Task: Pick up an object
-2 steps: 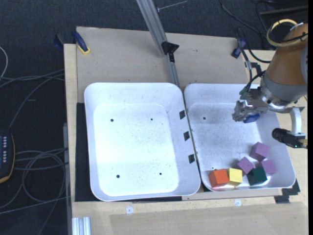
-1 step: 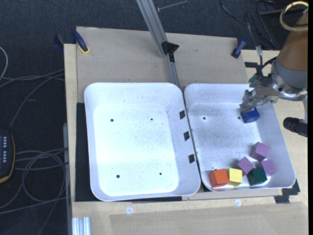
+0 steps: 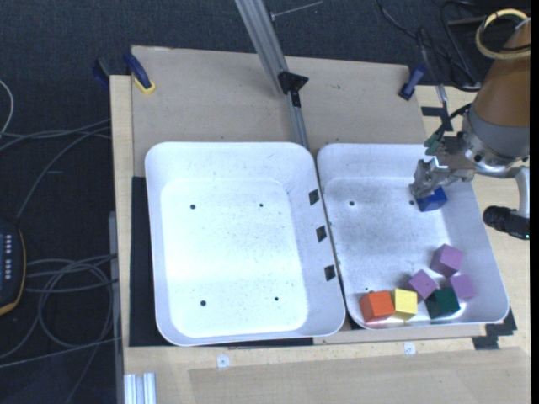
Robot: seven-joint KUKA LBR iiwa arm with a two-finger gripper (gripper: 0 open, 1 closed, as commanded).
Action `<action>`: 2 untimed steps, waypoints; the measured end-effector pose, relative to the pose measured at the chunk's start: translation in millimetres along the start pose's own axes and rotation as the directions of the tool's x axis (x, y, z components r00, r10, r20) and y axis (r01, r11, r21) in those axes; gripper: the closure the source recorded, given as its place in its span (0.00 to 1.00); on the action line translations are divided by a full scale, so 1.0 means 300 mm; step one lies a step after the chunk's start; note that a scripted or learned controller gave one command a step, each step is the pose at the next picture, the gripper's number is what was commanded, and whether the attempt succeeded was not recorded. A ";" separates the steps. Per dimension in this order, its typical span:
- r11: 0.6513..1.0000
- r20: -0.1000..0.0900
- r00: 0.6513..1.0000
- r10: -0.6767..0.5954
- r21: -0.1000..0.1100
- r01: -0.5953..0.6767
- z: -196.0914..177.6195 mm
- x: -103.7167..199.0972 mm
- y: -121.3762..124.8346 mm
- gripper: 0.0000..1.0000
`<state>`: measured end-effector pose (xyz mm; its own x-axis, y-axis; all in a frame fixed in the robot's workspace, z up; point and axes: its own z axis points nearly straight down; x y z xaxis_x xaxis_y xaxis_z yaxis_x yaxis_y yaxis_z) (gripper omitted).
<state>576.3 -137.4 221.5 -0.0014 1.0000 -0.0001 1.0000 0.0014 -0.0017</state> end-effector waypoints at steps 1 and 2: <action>1.000 -0.002 1.000 -0.007 -0.004 0.007 -0.027 0.206 0.037 1.00; 1.000 -0.003 1.000 -0.007 -0.004 0.007 -0.053 0.407 0.071 1.00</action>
